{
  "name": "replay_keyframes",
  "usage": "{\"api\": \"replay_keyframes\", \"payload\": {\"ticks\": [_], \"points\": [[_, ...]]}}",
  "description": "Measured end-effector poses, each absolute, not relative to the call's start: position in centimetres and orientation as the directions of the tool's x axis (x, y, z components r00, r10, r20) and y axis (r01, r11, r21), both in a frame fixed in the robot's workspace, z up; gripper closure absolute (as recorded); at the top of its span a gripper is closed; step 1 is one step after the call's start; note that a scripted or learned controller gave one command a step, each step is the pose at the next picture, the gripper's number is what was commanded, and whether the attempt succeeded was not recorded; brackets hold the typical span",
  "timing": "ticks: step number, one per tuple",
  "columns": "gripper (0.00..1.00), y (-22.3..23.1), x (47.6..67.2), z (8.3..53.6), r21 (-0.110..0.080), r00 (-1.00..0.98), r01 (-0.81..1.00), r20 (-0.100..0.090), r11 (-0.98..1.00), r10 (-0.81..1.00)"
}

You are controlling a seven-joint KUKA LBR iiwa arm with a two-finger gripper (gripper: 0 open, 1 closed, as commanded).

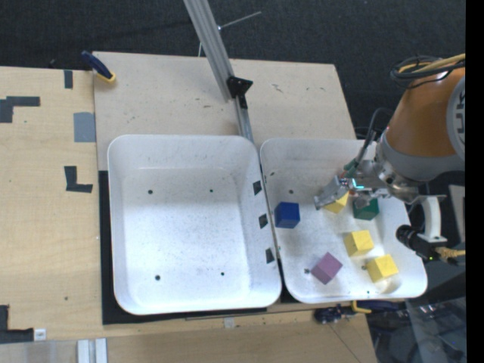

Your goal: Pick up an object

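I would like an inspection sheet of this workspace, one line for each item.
Surface: wooden bench bearing a left bin and a right bin, side by side.
Job's things: all in the right bin: blue cube, purple cube, two yellow cubes, a green block and a small yellow piece beside the gripper.
Clutter: blue and yellow clamp at the board's far left corner; grey tape marks on the bench.
Grippers: gripper low over the right bin; grasp cannot be judged.
Cables: yellow and black cables above the arm.
Surroundings: slanted metal pole; dark floor.
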State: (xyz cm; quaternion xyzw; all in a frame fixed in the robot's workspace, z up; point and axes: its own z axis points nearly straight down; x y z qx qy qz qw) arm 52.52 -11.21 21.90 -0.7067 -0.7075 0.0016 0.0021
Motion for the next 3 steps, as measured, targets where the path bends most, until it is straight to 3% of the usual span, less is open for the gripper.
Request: {"api": "replay_keyframes", "payload": {"ticks": [1, 3], "points": [[0.0, -11.2, 52.6, 22.1, -0.002, -0.002, 1.0, 0.0, 0.002, 1.0], [0.0, -11.5, 52.2, 13.2, -0.007, 0.0, 1.0, 0.0, 0.0, 1.0]]}}
